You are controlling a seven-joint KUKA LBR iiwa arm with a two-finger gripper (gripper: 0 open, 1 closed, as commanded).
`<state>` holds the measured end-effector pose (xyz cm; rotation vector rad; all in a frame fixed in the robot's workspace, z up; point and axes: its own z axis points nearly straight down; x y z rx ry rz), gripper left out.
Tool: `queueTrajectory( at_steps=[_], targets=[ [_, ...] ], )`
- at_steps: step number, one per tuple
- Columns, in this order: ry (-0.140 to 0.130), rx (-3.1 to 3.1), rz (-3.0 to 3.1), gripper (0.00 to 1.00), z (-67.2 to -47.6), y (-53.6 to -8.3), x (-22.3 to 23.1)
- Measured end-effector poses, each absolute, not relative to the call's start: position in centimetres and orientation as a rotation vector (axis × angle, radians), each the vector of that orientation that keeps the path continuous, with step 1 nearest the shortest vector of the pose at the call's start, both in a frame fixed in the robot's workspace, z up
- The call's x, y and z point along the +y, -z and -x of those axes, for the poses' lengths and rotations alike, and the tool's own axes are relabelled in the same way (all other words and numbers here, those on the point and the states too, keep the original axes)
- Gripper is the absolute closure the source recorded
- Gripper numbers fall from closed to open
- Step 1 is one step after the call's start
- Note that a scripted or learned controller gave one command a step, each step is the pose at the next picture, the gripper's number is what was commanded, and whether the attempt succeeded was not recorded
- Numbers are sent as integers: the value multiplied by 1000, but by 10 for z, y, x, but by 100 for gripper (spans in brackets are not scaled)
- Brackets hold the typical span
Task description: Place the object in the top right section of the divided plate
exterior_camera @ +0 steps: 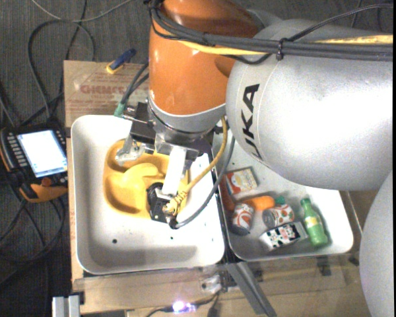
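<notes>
Camera view is looking down on the grey and orange arm [198, 65], which is reaching over the left bin [86, 203] and covering much of it. The gripper [129, 150] is hanging at the far left part of the yellow divided plate [122, 191], low over its rim. Whether it is open or closed cannot be told from this angle, and nothing is showing clearly in its grasp. The plate is lying in the far half of the left bin, partly hidden under the wrist; which of its sections is which is not showing.

The lettering "UKA" [247, 121] is reading down the pale grey arm shell in black, with the first letter turned out of sight. Faded red print beginning "CHEM" is showing on the cardboard sheet [102, 88] beyond the left bin, and the rest is too blurred to read.

In the right bin [346, 233] a green bottle [314, 223], a black and white carton [282, 236], a red and white can [279, 213], an orange carrot-like piece [261, 202], an orange and white can [242, 218] and a small printed packet [243, 179] are lying close together; their labels are too small to read. A handheld control pad [36, 154] with a lit screen is lying on the floor to the left.
</notes>
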<state>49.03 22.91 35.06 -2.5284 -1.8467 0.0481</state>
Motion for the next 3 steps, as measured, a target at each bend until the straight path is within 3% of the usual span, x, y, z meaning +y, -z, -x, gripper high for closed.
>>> queueTrajectory(
  at_steps=[1, 2, 3],
  targets=[
    [-54, -1848, 2526, 100, -490, -358, 230],
    [-7, -1832, 2556, 100, -542, -353, 216],
    [-11, -1655, 2672, 100, -483, -285, 221]
  ],
)
